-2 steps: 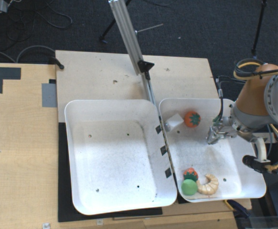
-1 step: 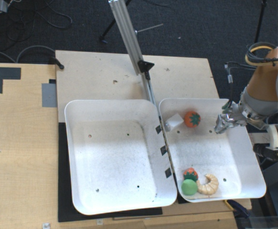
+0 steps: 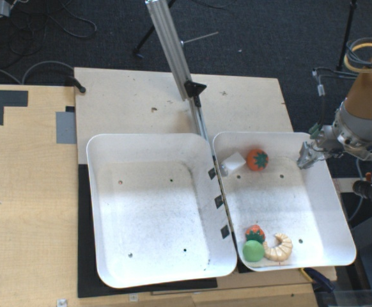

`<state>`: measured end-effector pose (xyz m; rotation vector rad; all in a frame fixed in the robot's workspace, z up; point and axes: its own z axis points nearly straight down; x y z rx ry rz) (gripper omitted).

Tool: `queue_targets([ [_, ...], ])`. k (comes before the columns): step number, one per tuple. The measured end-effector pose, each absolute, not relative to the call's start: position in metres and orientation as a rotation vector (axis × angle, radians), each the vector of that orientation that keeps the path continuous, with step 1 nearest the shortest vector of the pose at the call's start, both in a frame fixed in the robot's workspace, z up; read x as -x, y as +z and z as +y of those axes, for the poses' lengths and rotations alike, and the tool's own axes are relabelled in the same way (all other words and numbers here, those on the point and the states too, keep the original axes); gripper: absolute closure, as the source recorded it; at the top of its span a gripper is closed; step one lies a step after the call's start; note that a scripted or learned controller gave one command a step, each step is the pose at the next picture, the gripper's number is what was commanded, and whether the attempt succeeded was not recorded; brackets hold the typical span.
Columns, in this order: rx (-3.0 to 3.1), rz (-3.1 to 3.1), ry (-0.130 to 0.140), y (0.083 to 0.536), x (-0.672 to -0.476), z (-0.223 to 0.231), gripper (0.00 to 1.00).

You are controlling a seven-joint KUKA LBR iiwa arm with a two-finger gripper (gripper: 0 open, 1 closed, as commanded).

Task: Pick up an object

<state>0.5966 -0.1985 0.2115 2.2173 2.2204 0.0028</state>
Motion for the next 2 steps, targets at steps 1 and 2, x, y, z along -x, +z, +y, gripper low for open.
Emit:
queue_targets([
  [1,-2.220,2.230,0.000,0.211,-0.586,-0.138,1.00],
  [2,-2.219,2.230,0.000,0.221,-0.582,-0.078,1.00],
])
